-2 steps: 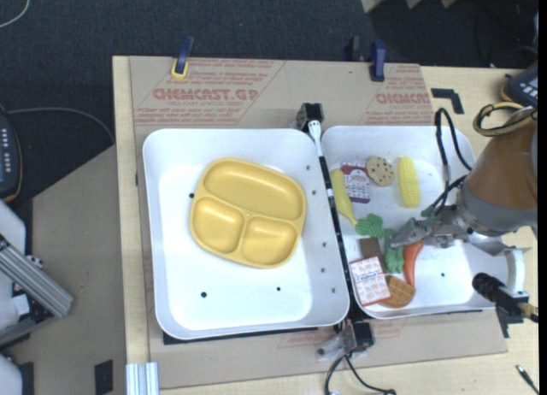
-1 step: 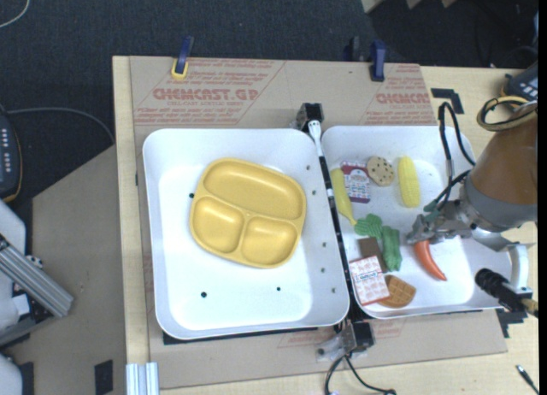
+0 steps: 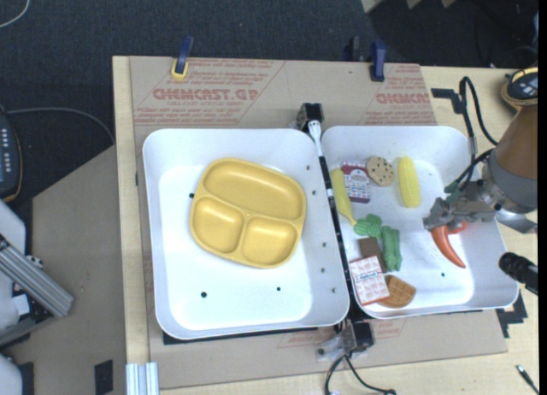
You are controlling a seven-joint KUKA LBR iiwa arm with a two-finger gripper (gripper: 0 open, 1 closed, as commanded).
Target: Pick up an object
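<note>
My gripper [image 3: 448, 214] hangs low over the right side of the right bin [image 3: 427, 140], coming in from the right edge. A red-orange chili pepper [image 3: 451, 246] lies right under it, its upper end tucked beneath the gripper and its tip pointing to the front right. Left of the gripper lie a yellow corn cob [image 3: 409, 181], a round cookie [image 3: 379, 170], a dark red packet [image 3: 356, 184] and a long yellow piece [image 3: 342, 196] along the bin's left wall.
Green vegetables [image 3: 384, 241], a brown block [image 3: 369, 248], a red-and-white packet [image 3: 367, 280] and a brown waffle [image 3: 398, 292] fill the right bin's front left. A yellow divided plate [image 3: 248, 212] sits in the left bin [image 3: 171, 239]. Cables run at the back right.
</note>
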